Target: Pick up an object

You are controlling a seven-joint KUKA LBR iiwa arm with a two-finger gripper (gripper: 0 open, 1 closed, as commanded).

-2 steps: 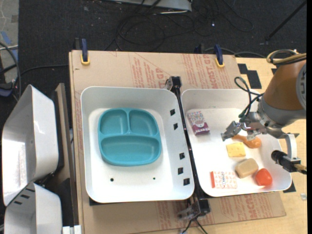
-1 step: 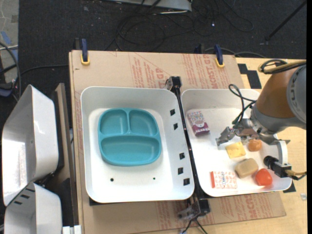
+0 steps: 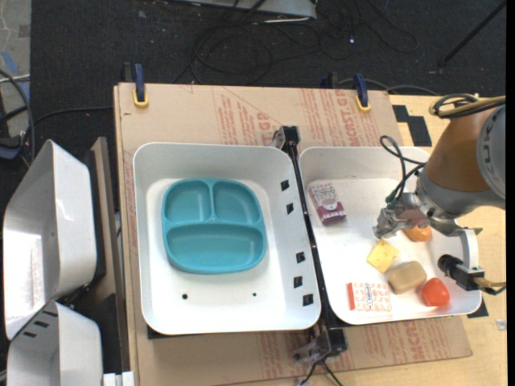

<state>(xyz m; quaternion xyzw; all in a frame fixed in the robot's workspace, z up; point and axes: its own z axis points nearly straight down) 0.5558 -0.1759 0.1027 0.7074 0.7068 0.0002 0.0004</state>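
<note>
**Crowded near corner, open far side**

Taking the yellow block (image 3: 383, 256) as landmark: beyond it toward the purple-labelled packet (image 3: 327, 202) the right bin (image 3: 354, 161) floor lies bare. Nearer, the tan lump (image 3: 405, 276), red ball (image 3: 435, 292) and flat card (image 3: 369, 296) crowd close.

**Count of things on the table**

Two white bins: left bin (image 3: 153, 240), right bin (image 3: 354, 163). One teal divided plate (image 3: 214, 225). One small purple-and-white packet (image 3: 327, 202). One yellow wedge (image 3: 382, 256). One tan lump (image 3: 406, 277). One red ball (image 3: 435, 293). One orange piece (image 3: 418, 233). One red-and-white card (image 3: 368, 297).
</note>
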